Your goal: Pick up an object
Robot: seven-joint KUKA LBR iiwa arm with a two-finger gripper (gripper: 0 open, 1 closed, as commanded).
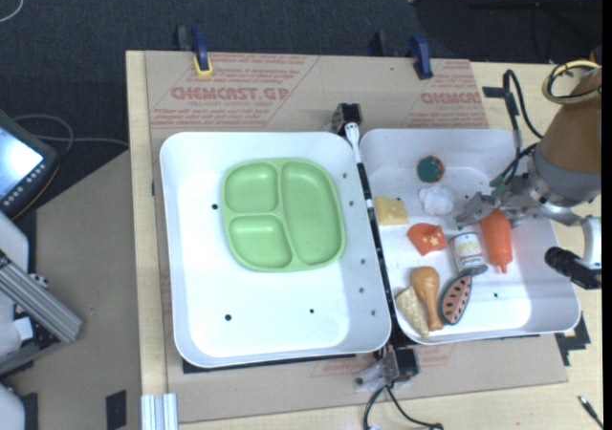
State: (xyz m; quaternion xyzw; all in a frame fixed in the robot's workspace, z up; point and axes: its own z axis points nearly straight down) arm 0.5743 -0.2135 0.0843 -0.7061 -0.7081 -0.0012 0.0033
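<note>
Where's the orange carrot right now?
The carrot lies in the right bin, right of the small can, just below the gripper.

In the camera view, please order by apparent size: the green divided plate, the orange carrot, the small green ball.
Largest to smallest:
1. green divided plate
2. orange carrot
3. small green ball
All three differ clearly in size.

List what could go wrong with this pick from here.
1. The gripper sits among close-packed items: the carrot, small can and white lump lie together, so it may nudge or grab a neighbour.
2. The can could roll away if bumped.
</note>
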